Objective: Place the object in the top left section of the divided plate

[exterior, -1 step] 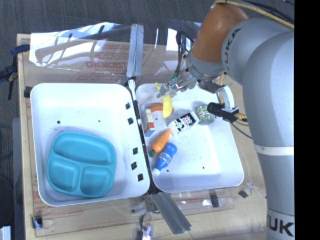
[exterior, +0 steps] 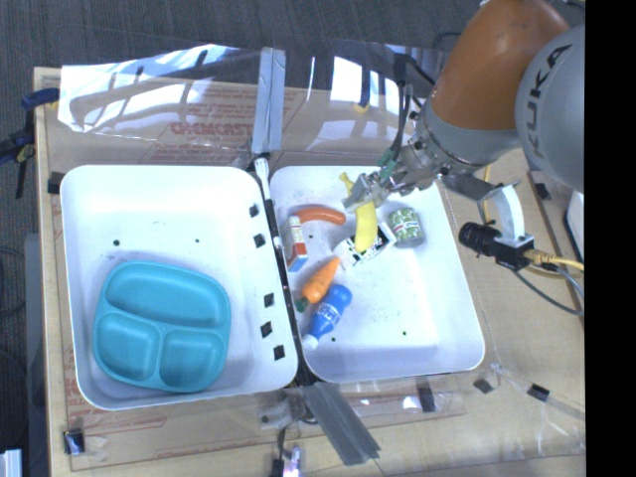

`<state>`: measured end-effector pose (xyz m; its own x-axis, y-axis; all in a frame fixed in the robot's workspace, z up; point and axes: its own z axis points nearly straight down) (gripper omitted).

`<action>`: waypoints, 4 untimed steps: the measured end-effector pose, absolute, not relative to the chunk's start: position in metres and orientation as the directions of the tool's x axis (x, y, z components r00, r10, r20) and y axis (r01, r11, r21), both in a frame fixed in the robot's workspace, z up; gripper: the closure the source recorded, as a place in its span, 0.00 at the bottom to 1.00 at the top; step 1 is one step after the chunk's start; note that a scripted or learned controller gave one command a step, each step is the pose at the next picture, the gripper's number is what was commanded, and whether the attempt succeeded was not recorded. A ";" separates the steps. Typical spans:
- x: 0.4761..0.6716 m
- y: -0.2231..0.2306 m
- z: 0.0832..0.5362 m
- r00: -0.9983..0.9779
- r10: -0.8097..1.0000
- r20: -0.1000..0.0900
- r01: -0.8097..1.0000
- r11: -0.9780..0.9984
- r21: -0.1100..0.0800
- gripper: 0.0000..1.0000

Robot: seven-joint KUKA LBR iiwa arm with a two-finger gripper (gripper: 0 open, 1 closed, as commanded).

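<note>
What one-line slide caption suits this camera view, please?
Gripper above yellow banana in right bin; teal divided plate waits left.

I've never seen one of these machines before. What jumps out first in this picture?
The big grey arm with its orange band comes in from the right, its gripper low over the right bin, just above a yellow banana. Around it lies a bright jumble: a sausage, a carrot and a blue bottle. In the left bin sits a teal divided plate.
</note>
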<state>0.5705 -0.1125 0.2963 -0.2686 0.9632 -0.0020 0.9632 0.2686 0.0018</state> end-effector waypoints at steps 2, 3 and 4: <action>0.476 -0.017 0.249 -0.263 0.965 0.001 0.965 0.263 -0.002 1.00; 0.476 0.042 0.221 -0.342 0.940 0.001 0.940 0.342 -0.004 1.00; 0.476 0.099 0.157 -0.521 0.854 0.002 0.854 0.521 -0.005 1.00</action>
